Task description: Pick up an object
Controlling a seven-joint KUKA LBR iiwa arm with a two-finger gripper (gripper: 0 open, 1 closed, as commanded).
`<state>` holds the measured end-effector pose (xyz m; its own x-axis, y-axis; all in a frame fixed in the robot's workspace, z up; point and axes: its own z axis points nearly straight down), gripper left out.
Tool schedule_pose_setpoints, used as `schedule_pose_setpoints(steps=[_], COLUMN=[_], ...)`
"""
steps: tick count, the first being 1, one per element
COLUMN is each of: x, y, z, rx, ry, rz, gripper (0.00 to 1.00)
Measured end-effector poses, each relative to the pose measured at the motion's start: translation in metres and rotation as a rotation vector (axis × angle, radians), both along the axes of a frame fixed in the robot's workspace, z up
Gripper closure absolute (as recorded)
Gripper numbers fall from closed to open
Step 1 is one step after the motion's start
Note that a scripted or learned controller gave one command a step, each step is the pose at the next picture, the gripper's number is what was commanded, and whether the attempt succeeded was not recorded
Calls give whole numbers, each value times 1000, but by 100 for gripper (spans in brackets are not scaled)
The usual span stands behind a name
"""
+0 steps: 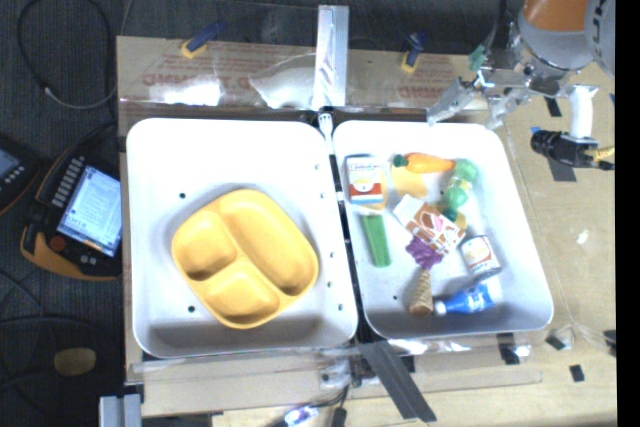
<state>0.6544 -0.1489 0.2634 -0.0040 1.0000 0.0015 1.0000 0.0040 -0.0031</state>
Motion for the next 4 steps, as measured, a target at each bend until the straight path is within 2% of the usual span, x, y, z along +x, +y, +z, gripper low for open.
schedule_pose_setpoints(steps=[1, 2, 3, 4], x=[-53, -84, -106, -150], y=[-37, -13, -30, 2], z=[-121, -172, -158, -172], rx=[-1, -9, 1, -10], ry=[0, -20, -1, -22], rz=[101, 94, -78, 22], gripper=[0, 0, 0, 0])
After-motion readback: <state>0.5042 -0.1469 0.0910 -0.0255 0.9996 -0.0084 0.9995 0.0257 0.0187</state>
